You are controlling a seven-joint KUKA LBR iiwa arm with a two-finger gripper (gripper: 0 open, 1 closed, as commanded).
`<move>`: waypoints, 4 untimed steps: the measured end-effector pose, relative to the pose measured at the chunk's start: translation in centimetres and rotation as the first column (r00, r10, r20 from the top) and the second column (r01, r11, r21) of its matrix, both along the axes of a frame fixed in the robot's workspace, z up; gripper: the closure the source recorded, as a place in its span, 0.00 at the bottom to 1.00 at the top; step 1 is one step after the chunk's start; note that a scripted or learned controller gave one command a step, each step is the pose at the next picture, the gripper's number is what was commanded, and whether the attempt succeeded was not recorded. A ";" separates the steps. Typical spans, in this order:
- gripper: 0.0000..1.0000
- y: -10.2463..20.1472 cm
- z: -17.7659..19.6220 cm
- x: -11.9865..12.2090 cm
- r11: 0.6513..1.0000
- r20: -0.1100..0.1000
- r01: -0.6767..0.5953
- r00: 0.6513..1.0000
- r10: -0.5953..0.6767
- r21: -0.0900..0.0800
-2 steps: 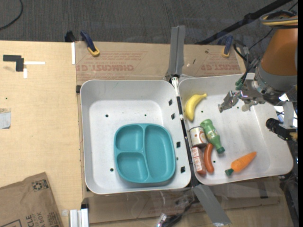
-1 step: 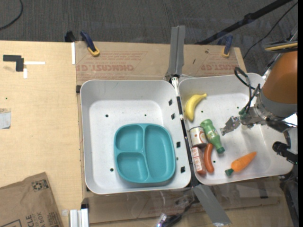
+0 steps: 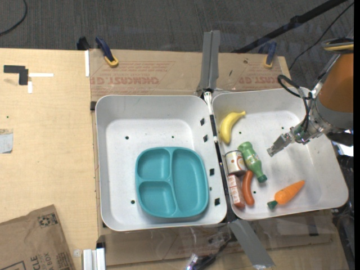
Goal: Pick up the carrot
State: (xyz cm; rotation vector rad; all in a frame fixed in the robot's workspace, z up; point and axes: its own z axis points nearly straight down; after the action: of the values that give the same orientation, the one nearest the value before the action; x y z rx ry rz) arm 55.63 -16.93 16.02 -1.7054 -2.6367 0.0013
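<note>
Right bin (image 3: 332, 198), near edge: one carrot (image 3: 288, 193), orange with a green stalk end, lying flat on the white floor, its tip pointing up and to the right. It rests free, touching no other item. Status: not yet picked up.

Right bin, near-left corner, against the divider: a red sausage (image 3: 248, 189) and a small packet beside it (image 3: 233, 191), a tin can (image 3: 234, 162) just behind, and a green bottle (image 3: 252, 160) lying aslant next to the can. All sit near the carrot but apart from it.

Left bin (image 3: 112, 151): one teal divided plate (image 3: 171, 181) with three compartments, nothing in them.

Right bin, middle: the gripper (image 3: 279, 145), hanging above the bin floor to the upper side of the carrot, well short of it. Nothing shows between its fingers; whether they stand open or closed cannot be told at this size.

Right bin, far-left: one yellow banana (image 3: 230, 125), curved, near the divider.

Right edge: the arm's orange band (image 3: 340, 86), with cabling looping above the wrist.

Beyond the bins: cardboard backing held by two clamps, then dark floor.

Progress assessment: the task appears to be at the approach stage. No grasp is made. Left to do, as judged: bring the gripper over the carrot, lower it, close on it, and lift.
</note>
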 end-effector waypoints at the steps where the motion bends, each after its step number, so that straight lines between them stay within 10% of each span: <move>1: 0.00 -3.9 -4.4 -4.4 0.985 0.025 -0.175 0.984 0.175 -0.008; 4: 0.00 -0.5 -5.4 -6.6 0.915 0.034 -0.404 0.914 0.404 -0.029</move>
State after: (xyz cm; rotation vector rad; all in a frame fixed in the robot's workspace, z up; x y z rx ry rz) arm 49.04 -17.45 10.59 -1.1401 -2.9738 -0.0026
